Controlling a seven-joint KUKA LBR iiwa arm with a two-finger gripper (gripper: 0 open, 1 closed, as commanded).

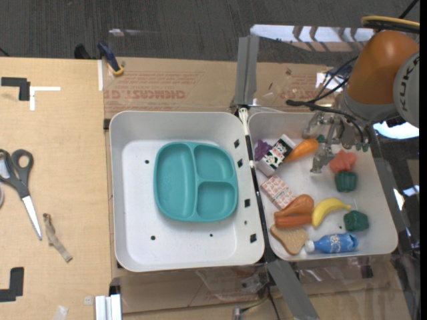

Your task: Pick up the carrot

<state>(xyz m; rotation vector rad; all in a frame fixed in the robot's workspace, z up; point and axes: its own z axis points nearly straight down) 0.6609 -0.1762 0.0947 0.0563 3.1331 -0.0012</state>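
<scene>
Metal fingers of the gripper [322, 153] hang down over the back part of the right bin [385, 245], below the grey arm [407, 92] with its orange band. The fingertips stand a little apart with nothing between them, so the grip is released. The carrot [303, 148] lies just to the left of the fingertips, a smooth orange cone tilted with its thick end up toward the gripper; whether a finger touches it cannot be told.

Both bins are shallow white plastic with rounded corners, set side by side on brown cardboard printed with red letters. Pale wood-grain board lies to the left, with scissors [20, 182] with grey handles on it and black tape marks near its edges. Dark carpet shows behind the bench.

A teal tray [195, 181] with three compartments sits in the middle of the left bin [127, 205]. Toys crowd the right bin: a small carton [277, 153] with black and white patches beside the carrot, a pink patterned packet [276, 191], a hot dog [294, 212], a curved yellow banana [329, 209], a slice of bread [289, 239], a blue bottle [333, 243] lying on its side, two lumpy green pieces [345, 181] and a reddish piece [343, 161] near the gripper.
</scene>
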